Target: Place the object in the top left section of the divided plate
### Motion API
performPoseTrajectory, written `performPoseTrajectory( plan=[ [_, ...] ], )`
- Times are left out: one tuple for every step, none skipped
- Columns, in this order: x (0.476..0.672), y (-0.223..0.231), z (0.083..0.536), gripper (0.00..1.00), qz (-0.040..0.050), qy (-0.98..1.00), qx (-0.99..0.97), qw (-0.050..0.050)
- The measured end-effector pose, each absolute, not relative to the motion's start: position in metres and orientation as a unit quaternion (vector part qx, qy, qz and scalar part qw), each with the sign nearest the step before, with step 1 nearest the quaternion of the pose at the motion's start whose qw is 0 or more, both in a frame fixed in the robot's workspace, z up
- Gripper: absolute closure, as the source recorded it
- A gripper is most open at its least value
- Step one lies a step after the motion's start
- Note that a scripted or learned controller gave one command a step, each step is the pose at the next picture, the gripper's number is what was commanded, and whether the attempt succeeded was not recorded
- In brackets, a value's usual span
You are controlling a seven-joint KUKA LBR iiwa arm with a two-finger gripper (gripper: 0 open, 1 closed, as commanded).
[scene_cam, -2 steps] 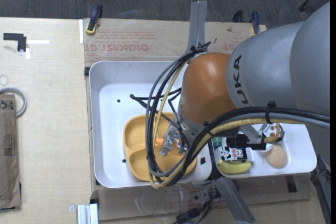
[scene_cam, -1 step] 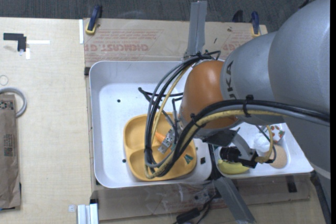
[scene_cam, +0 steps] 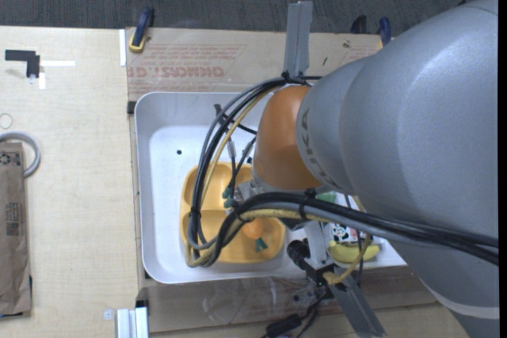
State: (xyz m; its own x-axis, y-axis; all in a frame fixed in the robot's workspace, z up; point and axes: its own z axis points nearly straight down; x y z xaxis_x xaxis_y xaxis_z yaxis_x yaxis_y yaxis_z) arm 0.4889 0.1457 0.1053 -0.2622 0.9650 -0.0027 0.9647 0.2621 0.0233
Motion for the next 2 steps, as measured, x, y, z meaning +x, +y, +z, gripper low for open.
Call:
performPoseTrajectory(
  plan=[
    [0.538, 0.162, 0.105, 1.00, 0.0040, 0.831, 0.556, 0.003],
    [0.590, 0.153, 0.123, 1.00, -0.0023, 0.761, 0.649, 0.000]
  ],
)
